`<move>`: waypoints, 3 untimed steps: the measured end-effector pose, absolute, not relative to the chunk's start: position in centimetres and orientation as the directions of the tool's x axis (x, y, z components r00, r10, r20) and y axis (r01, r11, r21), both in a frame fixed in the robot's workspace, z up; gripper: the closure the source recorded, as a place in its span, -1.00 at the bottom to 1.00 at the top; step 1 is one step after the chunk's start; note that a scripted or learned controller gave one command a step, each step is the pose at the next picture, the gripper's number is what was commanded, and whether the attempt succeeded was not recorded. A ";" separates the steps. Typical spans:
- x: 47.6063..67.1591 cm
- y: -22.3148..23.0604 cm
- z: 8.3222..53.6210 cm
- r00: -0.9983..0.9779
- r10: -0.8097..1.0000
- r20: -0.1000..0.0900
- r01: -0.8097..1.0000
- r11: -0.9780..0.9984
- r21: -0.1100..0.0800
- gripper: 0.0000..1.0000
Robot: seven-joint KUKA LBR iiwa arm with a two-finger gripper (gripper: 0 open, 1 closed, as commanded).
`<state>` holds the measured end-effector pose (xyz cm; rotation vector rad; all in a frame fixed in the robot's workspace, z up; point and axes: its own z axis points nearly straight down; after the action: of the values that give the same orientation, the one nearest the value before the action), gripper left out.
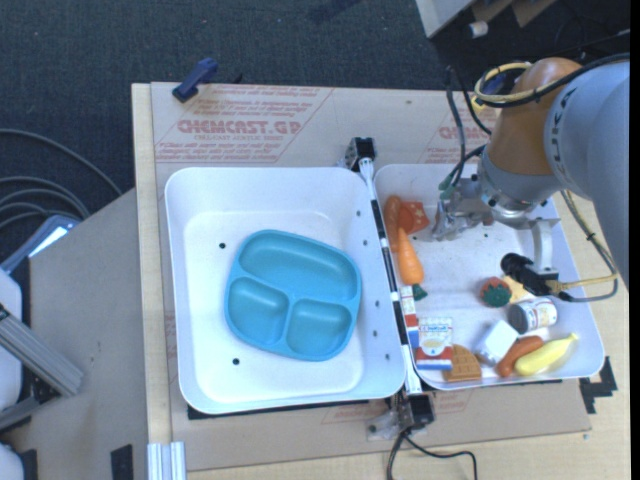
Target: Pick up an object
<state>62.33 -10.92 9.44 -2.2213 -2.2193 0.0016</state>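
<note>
Nearest candidate for the pick was a red-orange piece [403, 212], lying in the right bin [456, 270] toward its 10 o'clock corner, close to the divider wall. The gripper [453, 219] stood just beside it, at its 3 o'clock, low over the bin floor. Nothing could be seen held in the claw, and whether it was wide or narrow could not be told from this angle. A carrot [409, 259] lay at the piece's 6 o'clock, its top end touching or nearly touching the piece, with a small dark green bit [416, 292] at its lower tip. Near bin centre, at the gripper's 5 o'clock, sat a red-and-green round toy [492, 291], and a white can [534, 315] lay just beside that at its 4 o'clock. Along the 6 o'clock edge of the bin lay a small printed carton [433, 335], a brown cracker [462, 365], a white block [495, 339], a small orange piece [519, 354] and a yellow banana [549, 354]. The left bin [200, 230] held a blue divided plate [293, 295] at its centre.
</note>
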 end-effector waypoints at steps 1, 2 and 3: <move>62.3 -10.9 9.4 0.001 1.000 0.001 1.000 -0.001 -0.002 -1.00; 58.8 -9.2 8.4 0.000 1.000 0.001 1.000 0.000 -0.003 -1.00; 58.8 -9.2 9.4 0.001 1.000 0.001 1.000 -0.001 -0.001 1.00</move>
<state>58.79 -9.15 9.43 -2.2215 -2.2188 0.0003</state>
